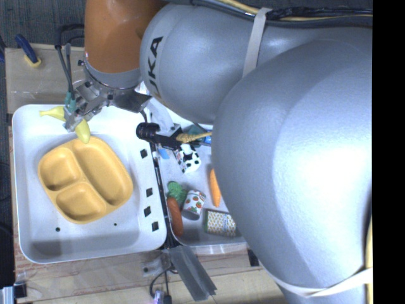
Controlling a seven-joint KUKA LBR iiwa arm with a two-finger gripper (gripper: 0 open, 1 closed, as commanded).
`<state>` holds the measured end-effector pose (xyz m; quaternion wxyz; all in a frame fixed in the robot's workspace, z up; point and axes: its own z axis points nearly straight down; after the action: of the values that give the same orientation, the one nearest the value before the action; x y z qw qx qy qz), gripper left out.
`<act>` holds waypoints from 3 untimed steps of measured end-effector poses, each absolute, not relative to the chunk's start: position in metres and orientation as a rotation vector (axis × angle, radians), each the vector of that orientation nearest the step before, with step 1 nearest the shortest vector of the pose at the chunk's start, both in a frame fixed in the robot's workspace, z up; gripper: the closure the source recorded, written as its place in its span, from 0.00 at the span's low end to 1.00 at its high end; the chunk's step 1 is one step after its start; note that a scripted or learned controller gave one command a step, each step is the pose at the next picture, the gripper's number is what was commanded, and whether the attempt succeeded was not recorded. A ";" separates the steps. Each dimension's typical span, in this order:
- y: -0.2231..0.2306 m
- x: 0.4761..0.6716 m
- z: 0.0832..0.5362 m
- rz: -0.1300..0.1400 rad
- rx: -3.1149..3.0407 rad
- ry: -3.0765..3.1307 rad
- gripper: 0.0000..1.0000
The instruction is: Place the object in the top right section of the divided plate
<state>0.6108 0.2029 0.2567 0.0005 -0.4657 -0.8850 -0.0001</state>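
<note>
Reaching in from the right, I've got my gripper (77, 114) over the upper left corner of the left bin (25, 233), just past the far rim of the yellow divided plate (85, 178). A small yellow banana (74, 121) sits w/ my fingers — it looks pinched between them, one end poking out left at about the bin's rim, the other curving down toward the plate's edge, so its long axis runs roughly left to lower right. I judge the grip narrow, closed on the fruit, tho the fingertips are small and partly blurred. Key relation: the plate's top right section (104, 160) lies down and to the right of the gripper, near — so the next move should be a short carry that way before letting go. My arm — grey, w/ the orange band (114, 30) above the wrist — bends steeply down over the bench, its bulk covering much of the right bin (196, 242), where toy food incl. a carrot (175, 217) and a cow figure (190, 160) lie.
</note>
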 end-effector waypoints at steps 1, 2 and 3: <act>0.203 0.611 0.266 0.000 -1.458 -2.782 1.00; 0.210 0.587 0.205 0.005 -1.354 -2.832 1.00; 0.193 0.631 0.200 0.001 -1.684 -2.653 1.00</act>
<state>0.6313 0.1929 0.2004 -0.0001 -0.5359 -0.8443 0.0004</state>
